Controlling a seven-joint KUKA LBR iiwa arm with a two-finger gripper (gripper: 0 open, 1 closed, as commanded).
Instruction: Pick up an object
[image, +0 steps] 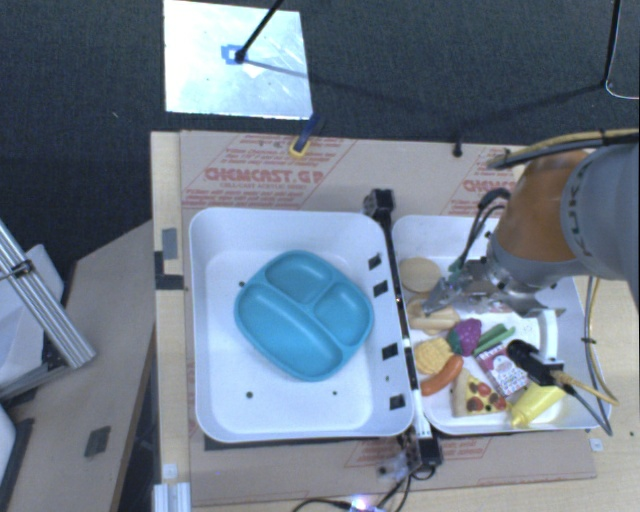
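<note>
My gripper (440, 298) sits low in the right bin (560, 425), near its left wall, with the arm (560, 225) bent over it from three o'clock. I read that slant as an approach into the pile from above and the right. Whether it is spread or pressed together I cannot tell; the tip is a dark tangle against the toys, and I see nothing clearly pinched.

The toy food is bunched in the lower left of that bin, so any pick has to be made in a crowd. Touching or just under the tip, at about six o'clock, lies a pale yellow piece (432, 321), likely a banana. At eleven o'clock, just beside the tip, is a tan bun (420, 272). Farther out, at five o'clock, come purple grapes (466, 336), then the corn (432, 354), a sausage (442, 376), a pizza slice (474, 399), and a yellow bottle (534, 405) well apart at four.

At nine o'clock, across the divider, the left bin (215, 250) carries a blue plate (303, 314). I judge the banana the likeliest target.
</note>
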